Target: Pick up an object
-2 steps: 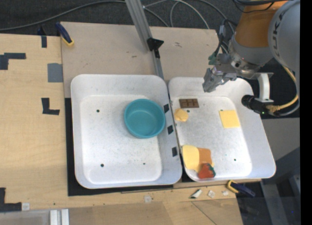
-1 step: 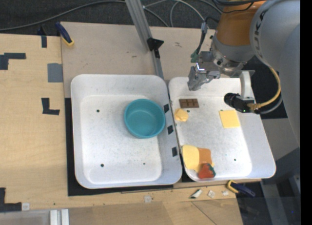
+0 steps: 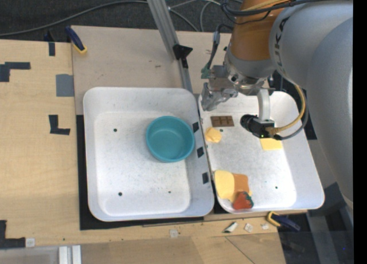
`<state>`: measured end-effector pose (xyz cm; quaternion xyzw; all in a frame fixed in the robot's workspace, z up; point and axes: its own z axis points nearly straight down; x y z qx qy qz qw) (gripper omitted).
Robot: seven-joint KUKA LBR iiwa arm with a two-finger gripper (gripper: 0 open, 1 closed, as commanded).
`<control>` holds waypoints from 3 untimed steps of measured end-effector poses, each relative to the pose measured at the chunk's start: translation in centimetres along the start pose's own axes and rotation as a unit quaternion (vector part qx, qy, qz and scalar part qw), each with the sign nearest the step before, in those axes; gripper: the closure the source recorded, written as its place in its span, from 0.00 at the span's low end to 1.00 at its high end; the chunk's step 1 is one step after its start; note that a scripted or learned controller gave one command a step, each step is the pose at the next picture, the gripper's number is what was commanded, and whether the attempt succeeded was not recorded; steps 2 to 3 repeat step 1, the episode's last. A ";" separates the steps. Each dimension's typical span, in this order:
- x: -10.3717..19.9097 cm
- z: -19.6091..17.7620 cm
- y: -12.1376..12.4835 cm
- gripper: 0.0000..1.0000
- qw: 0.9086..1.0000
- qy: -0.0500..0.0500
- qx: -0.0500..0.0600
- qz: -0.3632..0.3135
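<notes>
Nearest me, a yellow-and-red toy (image 3: 234, 189) is sitting half blurred at the right bin's (image 3: 298, 191) front edge. Beyond, the arm is leaning over the bin's far corner, hand (image 3: 213, 98) hanging; its spread I cannot tell.

This is a robotics lab or test cell, not a home. A large grey industrial arm (image 3: 309, 45) with an orange band reaches over a plywood bench (image 3: 34, 160) marked with strips of dark tape (image 3: 56, 124). Loose cables (image 3: 114, 6) trail across the dark floor behind, a metal pole (image 3: 166, 34) rises from the bench, and two white bins (image 3: 94, 142) sit side by side.
</notes>
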<state>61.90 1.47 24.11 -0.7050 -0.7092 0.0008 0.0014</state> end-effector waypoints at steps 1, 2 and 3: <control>6.0 -0.4 -0.2 1.00 1.000 0.000 -0.001 -0.001; 6.0 -0.4 -0.2 1.00 1.000 0.000 -0.001 -0.001; 6.0 -0.4 -0.2 1.00 1.000 0.000 -0.001 -0.001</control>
